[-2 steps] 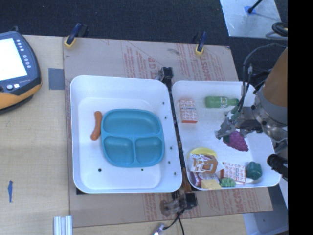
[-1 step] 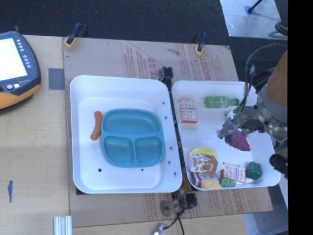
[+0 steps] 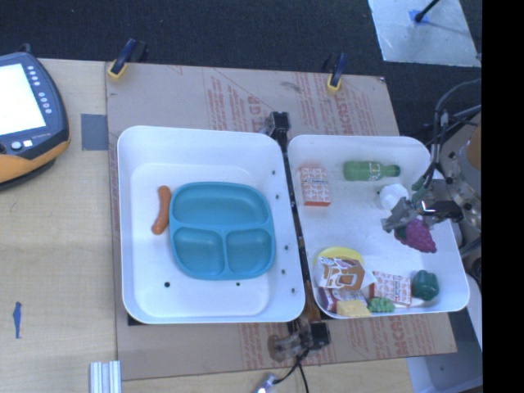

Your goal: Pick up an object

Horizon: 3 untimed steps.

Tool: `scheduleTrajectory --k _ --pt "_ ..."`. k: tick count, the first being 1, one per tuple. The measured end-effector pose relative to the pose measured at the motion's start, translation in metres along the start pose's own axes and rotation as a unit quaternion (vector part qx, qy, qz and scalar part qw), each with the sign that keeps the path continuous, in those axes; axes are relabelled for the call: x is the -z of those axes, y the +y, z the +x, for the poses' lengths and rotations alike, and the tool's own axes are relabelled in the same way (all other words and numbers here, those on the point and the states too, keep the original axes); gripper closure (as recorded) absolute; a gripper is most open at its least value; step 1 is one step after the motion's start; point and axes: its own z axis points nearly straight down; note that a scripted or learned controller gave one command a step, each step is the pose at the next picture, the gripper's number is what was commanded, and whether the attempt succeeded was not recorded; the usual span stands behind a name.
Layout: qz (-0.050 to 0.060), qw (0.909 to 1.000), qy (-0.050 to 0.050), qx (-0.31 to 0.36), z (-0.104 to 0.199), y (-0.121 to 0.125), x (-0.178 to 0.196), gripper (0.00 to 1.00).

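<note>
My gripper (image 3: 412,214) reaches in from the right over the right bin (image 3: 360,228), near its right wall. A bunch of purple grapes (image 3: 420,237) sits directly below and against the gripper's tip. A white lump (image 3: 393,194) lies just up and left of it. Also in this bin are a green bottle (image 3: 370,170) on its side at the back and a small red-and-white carton (image 3: 313,185). At the front lie a yellow-and-white packet (image 3: 340,272), a small box (image 3: 391,288) and a green pepper (image 3: 424,285).
The left bin (image 3: 147,285) holds a blue divided plate (image 3: 221,228) and an orange sausage-shaped piece (image 3: 161,210) to its left. A control pendant (image 3: 24,113) rests on the bench at far left. Clamps (image 3: 333,71) hold the cardboard at the back.
</note>
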Motion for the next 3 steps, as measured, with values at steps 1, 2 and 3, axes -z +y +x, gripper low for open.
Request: scheduleTrajectory --k 1,2,3 --pt "0.000 1.0000 0.000 0.000 -0.037 0.001 -0.005 1.00" --pt "0.003 1.0000 0.001 0.002 0.017 0.000 -0.034 1.00" --pt "0.002 1.0000 0.001 0.001 0.009 0.000 -0.011 1.00"
